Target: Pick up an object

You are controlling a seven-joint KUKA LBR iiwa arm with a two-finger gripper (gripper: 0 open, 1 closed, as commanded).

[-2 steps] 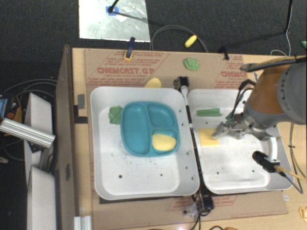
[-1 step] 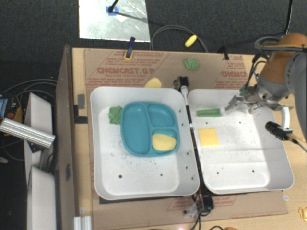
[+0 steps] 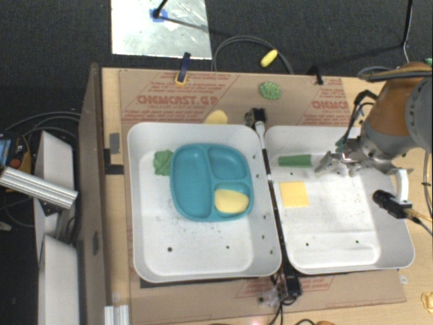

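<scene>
White bin [image 3: 352,249], flat yellow square [image 3: 294,194]

My arm: reaching in from the right, orange band above wrist, gripper [image 3: 329,162] low, pointing left.

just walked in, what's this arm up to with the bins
A grey robot arm reaches in from the right, its gripper low over the right bin, right beside a green stick. A yellow square lies just below. In the left bin a blue divided plate holds a yellow piece. Nothing is visibly lifted.
</scene>
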